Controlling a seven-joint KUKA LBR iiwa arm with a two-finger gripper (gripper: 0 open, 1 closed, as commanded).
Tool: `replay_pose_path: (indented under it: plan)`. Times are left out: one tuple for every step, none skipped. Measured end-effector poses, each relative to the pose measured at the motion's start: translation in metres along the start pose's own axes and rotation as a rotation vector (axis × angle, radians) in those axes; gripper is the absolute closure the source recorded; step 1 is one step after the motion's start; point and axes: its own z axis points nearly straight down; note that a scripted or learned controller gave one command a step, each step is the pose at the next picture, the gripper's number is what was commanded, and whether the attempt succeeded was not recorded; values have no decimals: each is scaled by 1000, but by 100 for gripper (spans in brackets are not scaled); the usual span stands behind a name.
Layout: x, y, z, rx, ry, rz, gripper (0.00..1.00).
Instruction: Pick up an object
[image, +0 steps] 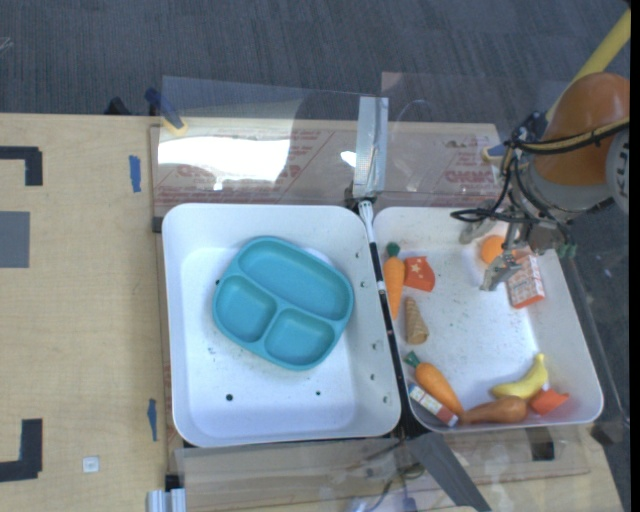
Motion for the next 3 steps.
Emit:
replay_pose_path:
  plan:
    - [-4,0,-14,4,-15,-1,100]
    - [-3,0,-13,3,-9,-1,0]
    - [4,-18,13,-5,15,50,0]
